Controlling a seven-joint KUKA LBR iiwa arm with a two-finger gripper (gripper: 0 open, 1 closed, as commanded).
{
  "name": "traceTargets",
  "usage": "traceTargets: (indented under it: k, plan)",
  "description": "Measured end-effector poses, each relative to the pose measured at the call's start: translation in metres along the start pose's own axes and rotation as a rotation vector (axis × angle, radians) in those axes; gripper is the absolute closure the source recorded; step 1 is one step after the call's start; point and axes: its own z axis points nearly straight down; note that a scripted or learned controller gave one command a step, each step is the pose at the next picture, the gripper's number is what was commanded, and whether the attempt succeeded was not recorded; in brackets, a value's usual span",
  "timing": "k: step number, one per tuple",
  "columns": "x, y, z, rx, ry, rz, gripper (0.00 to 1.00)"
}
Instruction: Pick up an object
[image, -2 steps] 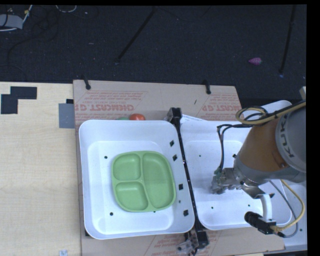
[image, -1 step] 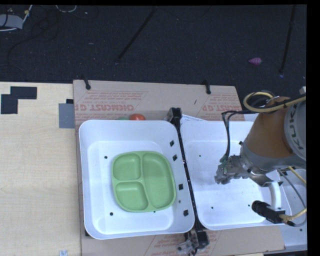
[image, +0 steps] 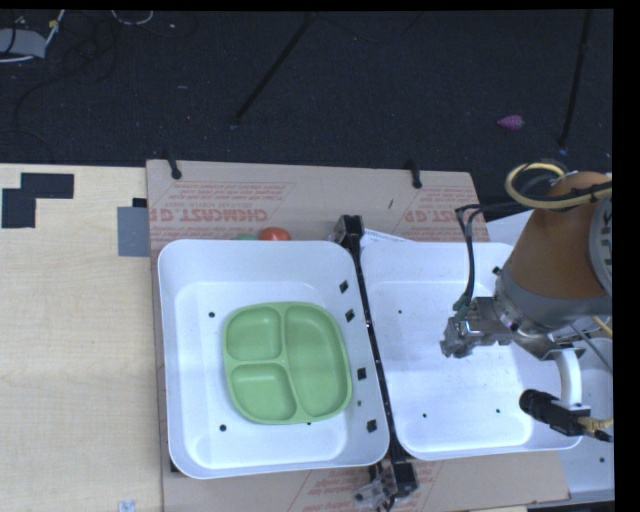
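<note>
A light green divided plate with three compartments lies flat in the left bin. My gripper hangs low over the right bin, near its middle right, well apart from the plate. Nothing shows between or under its tip. The grey arm with its orange band comes in from the right edge and covers the bin's right side.
A small red and green object lies on the cardboard just behind the left bin's back rim. A black divider rail runs between the two bins. Pale wooden bench top spreads to the left.
</note>
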Motion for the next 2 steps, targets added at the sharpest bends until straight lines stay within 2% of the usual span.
traceTargets:
  k: [1, 2]
  plan:
    - [-0.004, -0.004, -0.061, -0.003, -0.001, 0.000, 1.00]
    - [-0.006, -0.004, -0.092, 0.001, 0.000, 0.000, 1.00]
